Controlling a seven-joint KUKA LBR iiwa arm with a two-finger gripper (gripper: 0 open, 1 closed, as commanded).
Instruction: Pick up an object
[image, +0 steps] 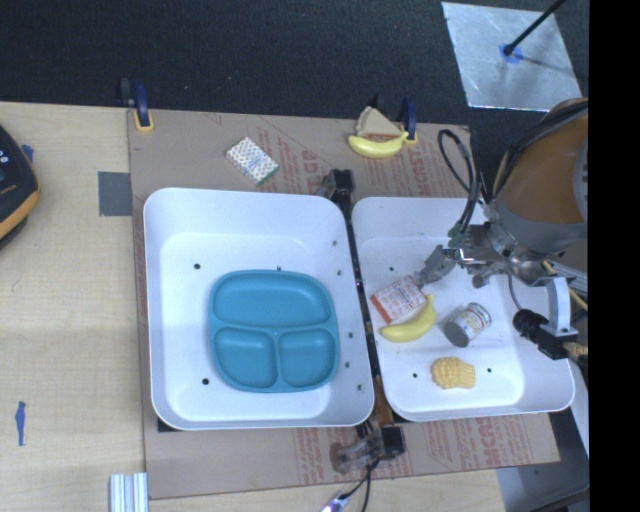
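The right bin (500, 398) holds a red and white packet (396, 298), a yellow banana (413, 324), a small silver can (467, 322) lying on its side and a bumpy yellow piece (453, 373). My gripper (437, 266) hangs low over the back half of this bin, just up and to the right of the packet and the banana. It points down and to the left towards them. I see nothing held in it. The grey arm (540, 200) with its orange band comes in from the right and hides the bin's far right corner.
The left bin (170, 225) holds a blue divided plate (272, 330). Behind the bins, a second banana with a sandwich piece (378, 140) and a small patterned packet (251, 159) lie on the cardboard. Black cables (462, 170) loop near the arm. A black and yellow device (12, 190) sits at far left.
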